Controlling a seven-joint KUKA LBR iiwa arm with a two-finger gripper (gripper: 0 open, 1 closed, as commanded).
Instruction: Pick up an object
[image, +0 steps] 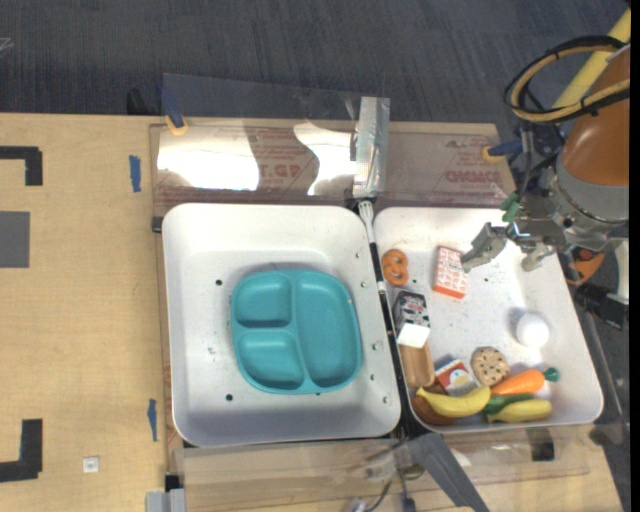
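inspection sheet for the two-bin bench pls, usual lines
Surface: bench with two shallow white bins, left bin and right bin, side by side.
Job's things: right bin holds a red-white box, orange ball, white ball, cookie, carrot, banana, all lying loose.
Clutter: teal divided plate in left bin; blue tape marks on bench.
Grippers: gripper over the right bin's far side, open, nothing between its fingers.
Cables: yellow-black loop above the arm.
Surroundings: clear panel behind the bins; dark floor beyond.
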